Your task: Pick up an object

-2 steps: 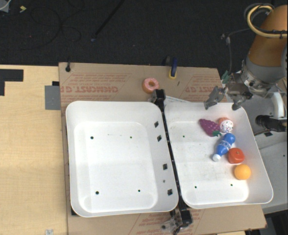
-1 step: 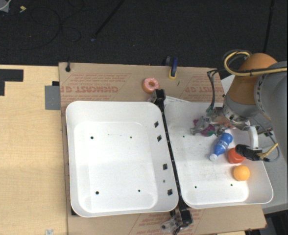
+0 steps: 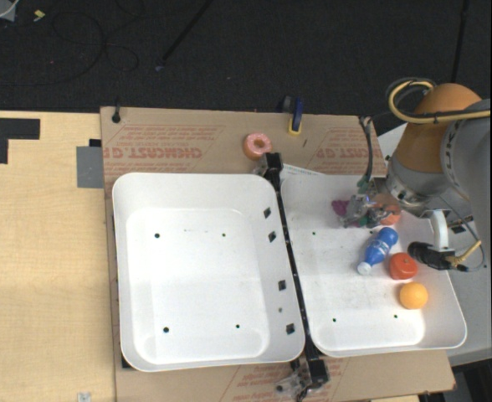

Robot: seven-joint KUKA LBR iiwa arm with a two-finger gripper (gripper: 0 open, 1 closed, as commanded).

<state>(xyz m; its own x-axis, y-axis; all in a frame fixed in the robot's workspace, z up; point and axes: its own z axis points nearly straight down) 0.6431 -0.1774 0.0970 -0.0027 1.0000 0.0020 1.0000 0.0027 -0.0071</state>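
Counter (image 3: 45, 249): I see it spreading out far to the left of my hand, pale wood, with cardboard under both bins.
Left bin (image 3: 197, 187): I see it well left of my hand, across the black divider.
Right bin (image 3: 371, 333): my hand hangs over its upper right part.
Arm (image 3: 438, 141): I see it coming in from the right, orange band above the wrist.
Hand (image 3: 366, 210): low among the clutter at the bin's upper right; I cannot tell whether it is spread or pressed together.
Blue bottle (image 3: 377, 249): just below my hand, tilted, white cap pointing down-left.
Orange cap-shaped piece (image 3: 402, 266): below and right of my hand, just beside the bottle.
Orange ball (image 3: 412, 296): further below my hand, near the bin's right wall.
Purple item (image 3: 343, 208): just left of my hand, apparently touching it; too small for me to identify.
Pink ring (image 3: 258, 146): up and left of my hand, on the cardboard outside the bins.
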